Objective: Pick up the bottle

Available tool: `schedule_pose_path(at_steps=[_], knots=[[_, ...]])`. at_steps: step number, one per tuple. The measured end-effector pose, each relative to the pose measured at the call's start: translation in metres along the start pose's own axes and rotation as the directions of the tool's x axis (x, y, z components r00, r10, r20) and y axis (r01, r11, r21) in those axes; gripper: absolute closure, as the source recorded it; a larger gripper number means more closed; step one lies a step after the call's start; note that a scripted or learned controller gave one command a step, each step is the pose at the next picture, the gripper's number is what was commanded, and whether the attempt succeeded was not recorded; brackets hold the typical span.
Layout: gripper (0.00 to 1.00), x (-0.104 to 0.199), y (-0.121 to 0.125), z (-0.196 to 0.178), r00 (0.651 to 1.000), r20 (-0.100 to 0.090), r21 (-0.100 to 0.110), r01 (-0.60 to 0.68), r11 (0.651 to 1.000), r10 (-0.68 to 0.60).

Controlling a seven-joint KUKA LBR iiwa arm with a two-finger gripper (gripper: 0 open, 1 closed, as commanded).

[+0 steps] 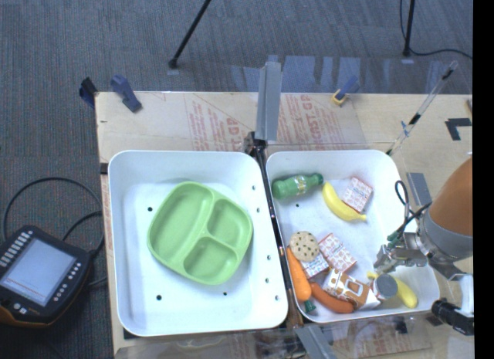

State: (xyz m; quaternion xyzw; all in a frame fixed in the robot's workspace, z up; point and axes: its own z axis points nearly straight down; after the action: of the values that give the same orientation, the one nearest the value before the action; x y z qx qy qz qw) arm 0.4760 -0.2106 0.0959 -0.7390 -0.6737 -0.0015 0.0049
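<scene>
The bottle (pixel 296 185) is green with a yellow cap and lies on its side at the far left corner of the right bin (pixel 386 166). My gripper (pixel 392 255) hangs low over the near right part of that bin, well to the right of the bottle and nearer the camera. It is apart from the bottle, with the banana and snack packs lying between them. Nothing shows in its grasp.
A banana (pixel 343 203), red-white packs (pixel 357 193), a cookie (pixel 304 245), carrots (pixel 299 274), a small can (pixel 386 286) and a yellow piece (pixel 406 296) crowd the right bin. The left bin (pixel 127 195) holds a green divided plate (pixel 201 232).
</scene>
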Motion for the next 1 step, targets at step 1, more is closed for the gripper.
schedule_pose_path(at_steps=[1], knots=[[1.0, 0.0334, 0.0751, 0.0094, 1.0, 0.007, -0.001, -0.015, 1.0, 0.015]])
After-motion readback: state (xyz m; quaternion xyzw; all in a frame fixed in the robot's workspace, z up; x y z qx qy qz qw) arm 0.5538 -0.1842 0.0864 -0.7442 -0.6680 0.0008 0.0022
